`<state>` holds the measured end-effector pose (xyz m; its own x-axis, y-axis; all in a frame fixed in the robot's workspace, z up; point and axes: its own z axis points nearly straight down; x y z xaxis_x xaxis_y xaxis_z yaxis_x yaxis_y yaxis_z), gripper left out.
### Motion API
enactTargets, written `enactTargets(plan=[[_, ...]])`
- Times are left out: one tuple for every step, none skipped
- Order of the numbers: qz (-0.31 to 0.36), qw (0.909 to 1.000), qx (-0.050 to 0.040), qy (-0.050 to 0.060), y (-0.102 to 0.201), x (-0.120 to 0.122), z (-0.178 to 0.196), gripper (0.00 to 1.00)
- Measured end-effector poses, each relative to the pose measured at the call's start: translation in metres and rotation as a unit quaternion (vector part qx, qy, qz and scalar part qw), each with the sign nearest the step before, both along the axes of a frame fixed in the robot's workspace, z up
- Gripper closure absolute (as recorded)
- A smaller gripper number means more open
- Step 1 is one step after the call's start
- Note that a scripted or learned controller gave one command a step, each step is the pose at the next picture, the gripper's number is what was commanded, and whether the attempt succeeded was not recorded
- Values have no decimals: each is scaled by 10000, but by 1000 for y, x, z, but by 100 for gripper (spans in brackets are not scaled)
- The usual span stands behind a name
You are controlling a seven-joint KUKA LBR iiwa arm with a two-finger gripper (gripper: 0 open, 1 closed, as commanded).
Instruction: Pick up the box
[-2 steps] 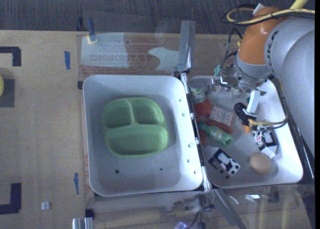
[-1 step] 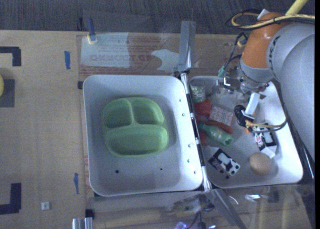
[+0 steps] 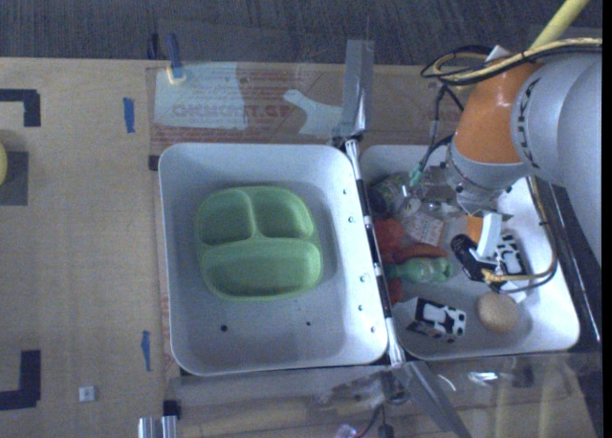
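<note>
A small box with a black and white pattern (image 3: 440,319) lies near the front edge of the right bin (image 3: 555,326). A second object with the same pattern (image 3: 510,256) sits by the bin's right side, partly behind the wrist hardware. My gripper (image 3: 424,222) hangs low over the middle of the right bin, above a pile of items and behind the patterned box. The arm's orange band (image 3: 488,130) is above it. Nothing can be seen held, and the gripper's tips blend into the clutter below.
The right bin also holds a red item (image 3: 390,235), a green item (image 3: 421,271), a tan round item (image 3: 497,313) and a dark green item (image 3: 387,192). A green divided plate (image 3: 258,240) lies in the left bin (image 3: 182,312).
</note>
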<state>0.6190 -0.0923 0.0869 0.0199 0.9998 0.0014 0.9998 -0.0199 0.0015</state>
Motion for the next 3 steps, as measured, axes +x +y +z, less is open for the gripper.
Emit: enactTargets(plan=[[-12, 10000, -2, -26, 0, 2, 11, 100], [-7, 10000, -7, -2, 2, -36, 98, 100], [-5, 10000, -8, -1, 2, -36, 98, 0]])
